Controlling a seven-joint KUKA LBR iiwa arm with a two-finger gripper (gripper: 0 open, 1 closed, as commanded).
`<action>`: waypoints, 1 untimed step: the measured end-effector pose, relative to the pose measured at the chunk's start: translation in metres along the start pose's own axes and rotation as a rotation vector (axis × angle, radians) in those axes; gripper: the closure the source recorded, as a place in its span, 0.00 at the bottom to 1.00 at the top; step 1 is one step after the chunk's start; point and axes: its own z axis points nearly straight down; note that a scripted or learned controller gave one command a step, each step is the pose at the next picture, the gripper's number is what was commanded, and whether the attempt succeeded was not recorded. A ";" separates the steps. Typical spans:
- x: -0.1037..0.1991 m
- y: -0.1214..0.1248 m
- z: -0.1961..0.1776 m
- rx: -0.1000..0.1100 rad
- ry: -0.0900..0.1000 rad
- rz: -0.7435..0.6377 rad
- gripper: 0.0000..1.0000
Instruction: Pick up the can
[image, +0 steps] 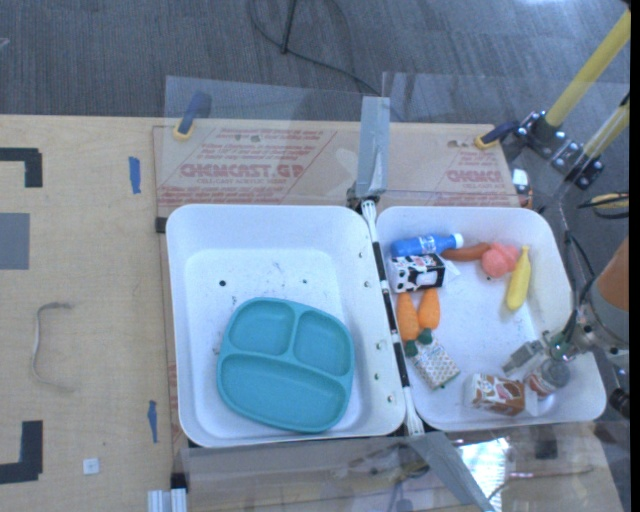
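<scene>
At right bin (560, 235) near corner: hovering gripper (548, 362) over can (549, 378), finger state impossible to tell.

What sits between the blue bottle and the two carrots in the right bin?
In the camera view, a small black-and-white carton lies between the blue bottle above it and the two carrots below it, close to the right bin left wall.
</scene>
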 end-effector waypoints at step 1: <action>-0.033 0.093 -0.034 -0.002 -0.002 -0.086 0.00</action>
